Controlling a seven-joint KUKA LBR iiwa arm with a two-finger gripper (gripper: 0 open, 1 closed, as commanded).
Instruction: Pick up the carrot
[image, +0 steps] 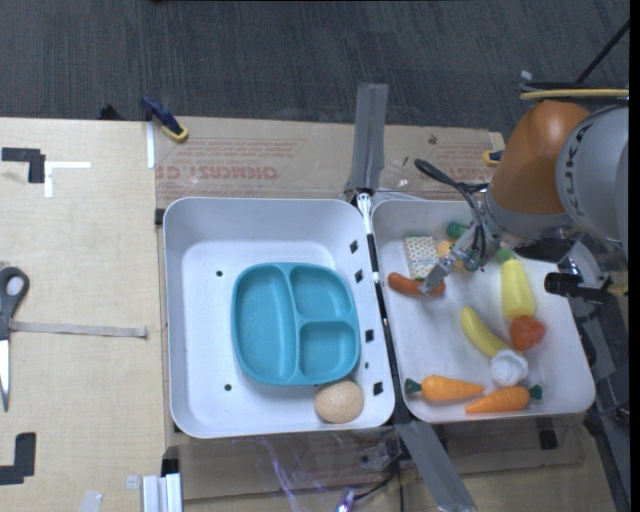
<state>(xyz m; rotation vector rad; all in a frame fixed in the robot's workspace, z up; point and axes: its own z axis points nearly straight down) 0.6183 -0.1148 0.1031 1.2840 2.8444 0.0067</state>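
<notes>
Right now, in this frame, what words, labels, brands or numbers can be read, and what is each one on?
"KUKA", partly seen, running vertically on the grey arm housing at the right edge.
Red mirrored lettering on the cardboard sheet behind the bins: printed words, reversed and too blurred to read for certain.
Patterned card in the right bin: too small to tell whether it is text.

One camera is fixed above the bench and looks down at a slant. It sees both white bins fully (the arm enters from the right).
</notes>
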